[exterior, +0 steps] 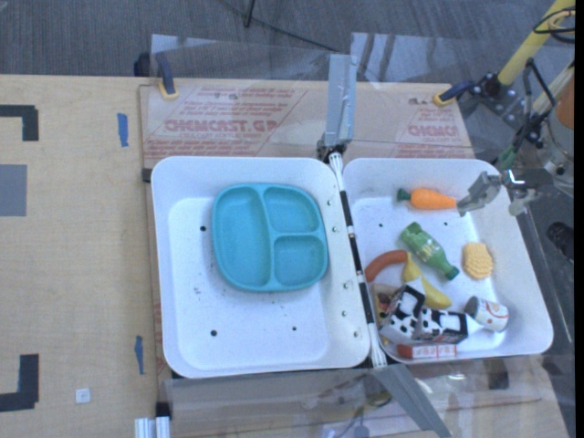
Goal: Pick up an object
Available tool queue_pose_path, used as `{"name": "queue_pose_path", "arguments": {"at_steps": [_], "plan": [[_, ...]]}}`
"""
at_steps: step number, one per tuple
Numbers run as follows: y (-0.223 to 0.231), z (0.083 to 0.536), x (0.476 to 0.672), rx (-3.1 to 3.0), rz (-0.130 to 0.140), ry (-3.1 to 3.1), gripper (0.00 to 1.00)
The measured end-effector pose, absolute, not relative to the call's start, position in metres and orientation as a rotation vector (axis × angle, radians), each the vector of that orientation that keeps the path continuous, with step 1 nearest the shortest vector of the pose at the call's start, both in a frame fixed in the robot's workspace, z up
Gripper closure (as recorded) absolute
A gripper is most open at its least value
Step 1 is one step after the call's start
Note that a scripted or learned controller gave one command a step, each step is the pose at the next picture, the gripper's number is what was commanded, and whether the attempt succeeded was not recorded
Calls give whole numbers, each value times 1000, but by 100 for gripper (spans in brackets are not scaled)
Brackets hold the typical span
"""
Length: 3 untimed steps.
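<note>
Sitting in wide bare floor of left bin [182, 318]: teal plate [270, 236].
Crowding right bin [529, 272]: sausage [385, 263], green bottle [429, 251], orange carrot [431, 200] near far rim, yellow corn [477, 261]; hovering by right rim, gripper [497, 190], fingers spread, holding nothing.

Both bins [182, 185] looked like smooth white plastic, faintly speckled, with a soft sheen. In the left one lay a teal tray [270, 236], matt plastic with three moulded wells. The toys in the right bin looked plastic too: a glossy green bottle [430, 250], a smooth orange carrot [432, 200], a knobbly yellow corn piece [477, 261]. The bench [64, 272] on the left was pale wood, matt and finely grained. Beyond the bins, printed brown cardboard [224, 121] looked dull and papery. My claw [497, 191] was bare grey metal.
</note>
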<state>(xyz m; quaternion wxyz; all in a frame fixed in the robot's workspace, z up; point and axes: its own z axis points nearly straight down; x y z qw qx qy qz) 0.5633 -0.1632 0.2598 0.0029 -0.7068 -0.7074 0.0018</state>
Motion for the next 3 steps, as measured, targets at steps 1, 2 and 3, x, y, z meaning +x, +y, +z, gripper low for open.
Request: {"name": "queue_pose_path", "arguments": {"at_steps": [1, 2, 3], "plan": [[-145, 88, 571, -2033, -5, -2403, 0], [-148, 98, 572, -2039, -1, -2403, 100], [-55, 222, 603, -2081, 5, -2350, 100]]}}
